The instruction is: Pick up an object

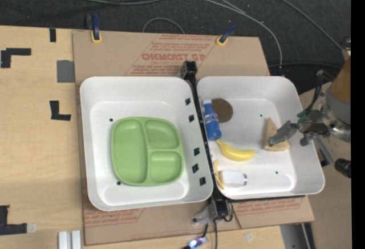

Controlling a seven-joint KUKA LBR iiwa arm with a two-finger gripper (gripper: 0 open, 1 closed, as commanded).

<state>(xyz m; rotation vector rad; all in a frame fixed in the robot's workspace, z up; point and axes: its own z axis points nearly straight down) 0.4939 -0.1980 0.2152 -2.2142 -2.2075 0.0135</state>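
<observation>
Nothing has been lifted so far, as far as can be judged: every object is seen lying on a bin floor. The gripper (288, 134) is positioned low at the right side of the right bin (251, 84), with a dark finger reaching toward the tan wedge-shaped object (272, 131) and seemingly touching its right edge. Whether the claw is apart or together cannot be told, since the parts are blurred and partly hidden by the wrist; the wedge is not shown between them, so no hold can be claimed. The wedge is taken as the likely target, lying near the bin's right wall. Elsewhere in the same bin, a yellow banana (236, 152) is seen just left of the wedge, a blue bottle (210, 121) lies along the dividing wall, a brown disc (222, 110) sits just beside the bottle's upper end, and a white object (232, 178) rests near the front left corner. In the left bin (94, 91), a green divided plate (147, 150) is laid flat. The grasp, closure and lift are judged to remain undone.
</observation>
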